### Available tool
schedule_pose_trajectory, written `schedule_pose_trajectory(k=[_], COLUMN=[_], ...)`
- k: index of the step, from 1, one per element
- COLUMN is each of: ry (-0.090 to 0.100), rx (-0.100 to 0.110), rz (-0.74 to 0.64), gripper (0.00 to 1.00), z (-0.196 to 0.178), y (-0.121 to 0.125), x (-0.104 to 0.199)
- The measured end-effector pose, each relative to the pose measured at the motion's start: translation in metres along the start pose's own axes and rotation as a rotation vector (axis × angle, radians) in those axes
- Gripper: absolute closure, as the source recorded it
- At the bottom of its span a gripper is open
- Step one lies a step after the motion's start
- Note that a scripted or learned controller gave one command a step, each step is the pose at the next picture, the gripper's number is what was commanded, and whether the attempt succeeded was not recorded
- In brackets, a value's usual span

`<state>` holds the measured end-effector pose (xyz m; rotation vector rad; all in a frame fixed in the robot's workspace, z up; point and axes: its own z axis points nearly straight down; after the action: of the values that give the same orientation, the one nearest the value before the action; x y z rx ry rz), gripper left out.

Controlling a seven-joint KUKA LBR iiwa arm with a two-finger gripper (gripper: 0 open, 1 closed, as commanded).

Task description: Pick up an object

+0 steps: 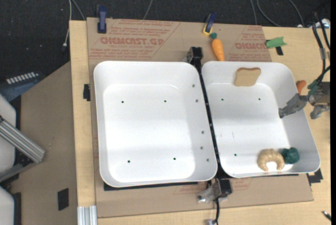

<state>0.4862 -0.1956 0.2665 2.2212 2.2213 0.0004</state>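
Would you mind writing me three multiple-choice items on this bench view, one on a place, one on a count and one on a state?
1. Where does the croissant lie?
A. near corner of the right bin
B. middle of the left bin
C. on the cardboard outside the bins

2. How many objects lie inside the right bin?
A. one
B. three
C. five

3. How does the carrot stand to the bins?
A. inside the left bin
B. on the right bin's floor
C. outside both, on the board behind them

Answers:
1 A, it rests in the near right corner beside the green object.
2 B, the croissant, the green object and the toast slice.
3 C, it lies on the cardboard past the far rims.
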Motion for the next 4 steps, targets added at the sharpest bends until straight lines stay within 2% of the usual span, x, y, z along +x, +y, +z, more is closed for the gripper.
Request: schedule_pose_trajectory(k=[3,4], ry=[0.001,-0.001], rx=[0.004,-0.001], rz=[0.000,0.000], gripper=[0.00,1.00], z=[0.182,0.169], y=[0.001,0.002], x=[-0.010,-0.010])
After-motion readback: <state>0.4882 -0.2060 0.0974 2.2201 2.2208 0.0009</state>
